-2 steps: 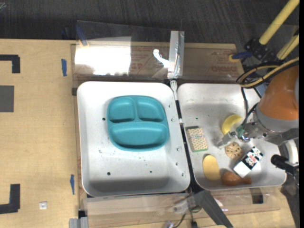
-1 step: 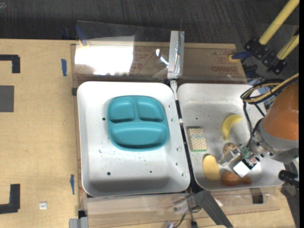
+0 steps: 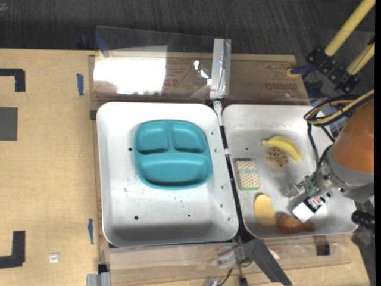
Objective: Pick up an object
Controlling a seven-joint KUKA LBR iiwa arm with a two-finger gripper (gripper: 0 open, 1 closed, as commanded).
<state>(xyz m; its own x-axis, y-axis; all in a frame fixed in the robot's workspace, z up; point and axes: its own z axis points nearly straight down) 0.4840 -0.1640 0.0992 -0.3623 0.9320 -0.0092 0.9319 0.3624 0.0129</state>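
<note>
Bench: brown board surface [image 3: 47, 159] with black corner marks and strips of blue tape, carrying two shallow white bins side by side.
Left bin: white bin [image 3: 113, 207] holding a teal divided plate [image 3: 172, 154]; the plate has three compartments, two small ones at the far side and one long one nearer the camera, with its long axis running left to right.
Divider: the rims of the two bins meet along a dark seam, with a clear panel and a metal bracket [image 3: 221, 67] standing behind them.
Right bin: white bin [image 3: 250, 121] holding several small items.
Patterned card: a small pale rectangle [image 3: 247, 174] lying flat near the bin's left wall, long axis running front to back.
Yellow oval: a lemon-like piece [image 3: 264, 210] near the front wall, just left of a brown-orange item [image 3: 289, 222].
Cookie: a round speckled disc [image 3: 275, 156], touching or just beside the banana.
Banana: yellow, curved [image 3: 284, 147], long axis slanting from upper left to lower right, tips turned down toward the front of the bin.
Gripper: low over the bin's front right area [image 3: 309, 198], near the brown-orange item; its opening cannot be told, nor whether it has hold of anything.
Arm: grey with an orange band [image 3: 357, 145], entering from the right.
</note>
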